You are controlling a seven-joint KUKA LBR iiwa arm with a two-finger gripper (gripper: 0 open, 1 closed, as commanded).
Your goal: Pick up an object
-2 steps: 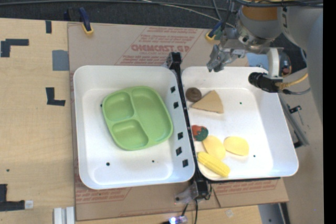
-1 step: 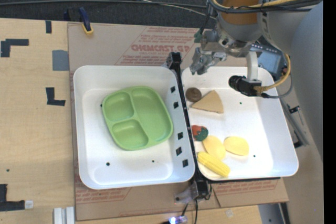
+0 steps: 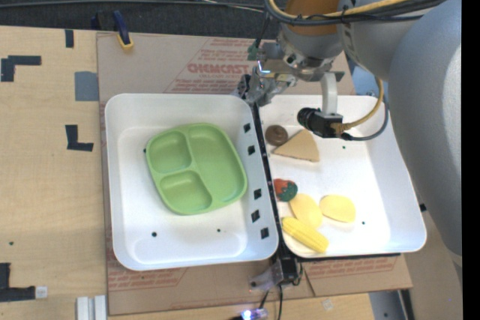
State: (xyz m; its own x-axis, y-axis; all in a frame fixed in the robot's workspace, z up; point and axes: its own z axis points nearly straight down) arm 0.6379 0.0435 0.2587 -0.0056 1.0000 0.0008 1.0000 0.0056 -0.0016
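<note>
Over right white bin's (image 3: 390,183) far-left corner: my gripper (image 3: 262,82) hovers, grip state unreadable; tan wedge-shaped toy slice (image 3: 298,148) near that corner looks the likeliest pick.

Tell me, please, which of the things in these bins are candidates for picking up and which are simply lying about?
Candidates, right bin:
tan wedge
brown round piece
red and green toy
two pale yellow pieces
corn cob

Lying about:
green divided tray in the left bin
blue clamp on the bench
</note>
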